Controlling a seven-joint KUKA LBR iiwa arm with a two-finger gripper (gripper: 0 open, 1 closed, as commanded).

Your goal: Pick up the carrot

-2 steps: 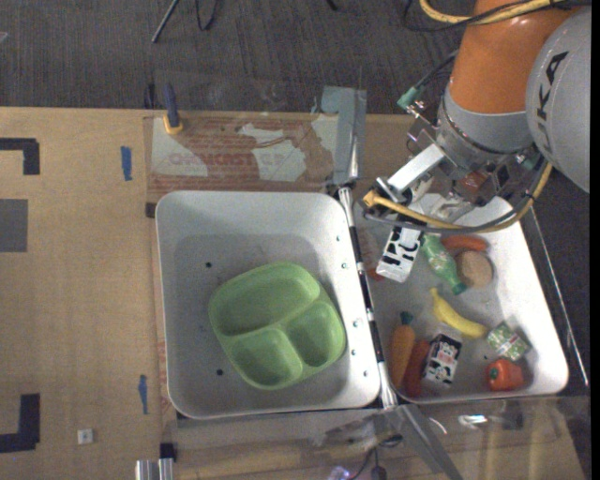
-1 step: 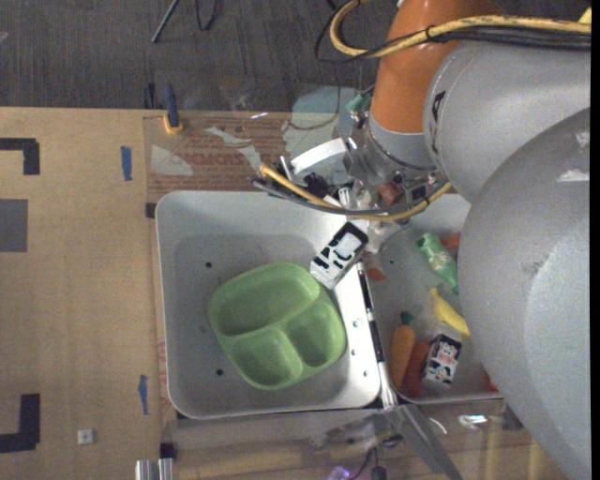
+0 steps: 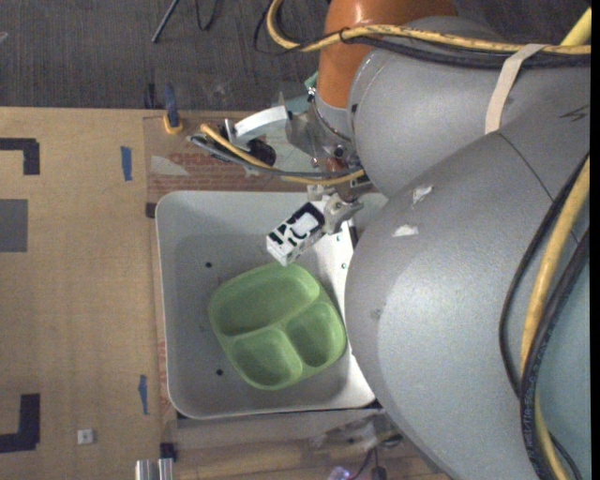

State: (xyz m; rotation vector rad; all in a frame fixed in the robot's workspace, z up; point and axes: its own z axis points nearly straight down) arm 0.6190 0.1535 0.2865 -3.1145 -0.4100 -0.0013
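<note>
The right half of the view is being taken up by the grey arm (image 3: 469, 281), which is reaching in from the right with its orange band (image 3: 361, 28) seen at the top. Yellow cables (image 3: 441, 37) are being carried across its upper surface. The gripper (image 3: 298, 232) is being held low over the upper part of one white bin (image 3: 178, 281), just above the rim of the tray. Whether its fingers are spread or pressed together cannot be told, as their tips are not being shown clearly; nothing is seen between them. One green tray (image 3: 277, 323) with three compartments is lying in the bin, tilted, and nothing is seen in its compartments. The carrot's place cannot be told from this view. The bin is being carried by a brown counter (image 3: 75, 281) marked with black corners and blue tape.
</note>
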